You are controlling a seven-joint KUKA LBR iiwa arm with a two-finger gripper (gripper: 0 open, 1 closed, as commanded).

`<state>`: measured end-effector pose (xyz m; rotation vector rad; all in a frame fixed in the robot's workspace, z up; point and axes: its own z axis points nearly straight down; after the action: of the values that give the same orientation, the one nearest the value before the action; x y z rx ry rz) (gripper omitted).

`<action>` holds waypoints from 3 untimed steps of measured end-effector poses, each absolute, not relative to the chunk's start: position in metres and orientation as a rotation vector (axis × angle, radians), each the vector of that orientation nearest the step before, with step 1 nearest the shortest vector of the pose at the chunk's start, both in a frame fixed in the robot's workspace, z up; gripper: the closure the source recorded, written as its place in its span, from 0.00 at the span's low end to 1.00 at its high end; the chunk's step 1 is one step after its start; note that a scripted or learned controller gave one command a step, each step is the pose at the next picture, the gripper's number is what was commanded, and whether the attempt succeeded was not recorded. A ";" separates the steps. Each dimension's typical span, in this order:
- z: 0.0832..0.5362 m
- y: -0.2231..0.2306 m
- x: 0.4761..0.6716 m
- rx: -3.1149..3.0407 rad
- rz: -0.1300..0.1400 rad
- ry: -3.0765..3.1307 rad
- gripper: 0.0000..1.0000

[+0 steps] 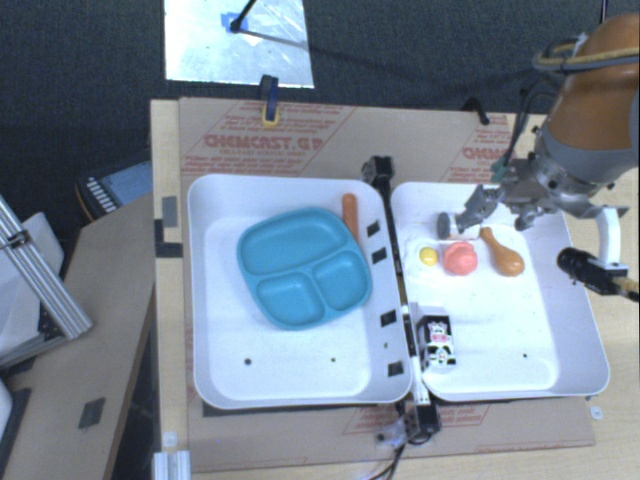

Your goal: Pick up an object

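Nothing lifted yet: gripper low in the right bin, grip state impossible to tell, with pink object just below-front, yellow ball beside, grasp and lift left.

You'll see a brown cardboard sheet with red lettering lying under both white bins. A yellow-and-blue clamp sits at its far edge. Beyond that, a shiny silver sheet lies on dark carpet. An aluminium frame rail slants at your left.
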<state>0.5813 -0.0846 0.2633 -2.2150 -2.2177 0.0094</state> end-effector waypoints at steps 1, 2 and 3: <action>0.269 -0.084 0.583 -2.219 -0.002 -2.226 0.00; 0.209 -0.091 0.582 -2.219 0.003 -2.220 0.00; 0.167 -0.093 0.582 -2.219 0.003 -2.221 0.00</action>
<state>0.5818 -0.0929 0.1666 -2.2187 -2.2206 0.0029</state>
